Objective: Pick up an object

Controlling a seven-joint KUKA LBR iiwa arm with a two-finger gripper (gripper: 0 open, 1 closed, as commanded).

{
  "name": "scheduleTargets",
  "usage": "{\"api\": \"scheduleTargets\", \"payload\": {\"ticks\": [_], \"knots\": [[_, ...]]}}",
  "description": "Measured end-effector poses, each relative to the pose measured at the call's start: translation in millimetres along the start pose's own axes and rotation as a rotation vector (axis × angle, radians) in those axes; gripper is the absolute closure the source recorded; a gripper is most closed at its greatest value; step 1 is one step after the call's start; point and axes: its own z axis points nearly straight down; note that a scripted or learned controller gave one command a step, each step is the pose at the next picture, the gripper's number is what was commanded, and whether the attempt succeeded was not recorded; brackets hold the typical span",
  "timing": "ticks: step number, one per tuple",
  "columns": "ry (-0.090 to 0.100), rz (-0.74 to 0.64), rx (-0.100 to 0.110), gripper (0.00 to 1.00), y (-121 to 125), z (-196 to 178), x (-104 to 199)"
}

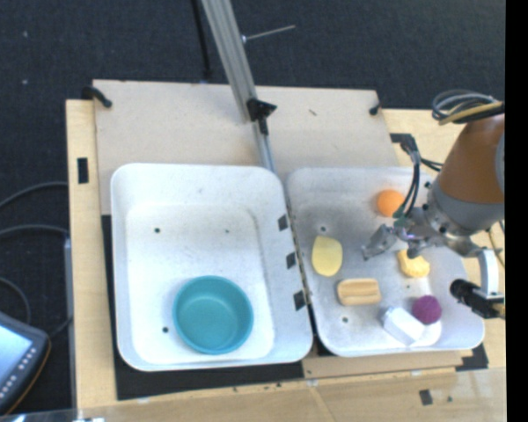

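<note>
Two bins are being borne side by side on the bench [84, 236]. A bowl [213, 314] is being held in the near part of the left bin [158, 200]. In the right bin [334, 192], a ball [389, 202] is being kept at the far side, with the gripper [383, 240] being held over the bin just nearer than it. An oval piece [326, 255] is being kept to the left, a block [358, 291] just before it. A lump [414, 265] is lying right of the gripper; a small ball [425, 308] and a box [403, 324] are being kept, touching, at the near right corner. A rail [233, 51] is being held behind the bins.
</note>
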Motion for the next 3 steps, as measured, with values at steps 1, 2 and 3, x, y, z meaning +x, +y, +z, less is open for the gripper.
{"api": "scheduleTargets", "payload": {"ticks": [1,2,3], "knots": [[0.000,0.000,-0.001,0.00,-1,53,-1],[-0.001,0.006,-0.010,1.00,1,39,-2],[-0.003,-0.004,-0.014,1.00,9,-24,-4]]}}
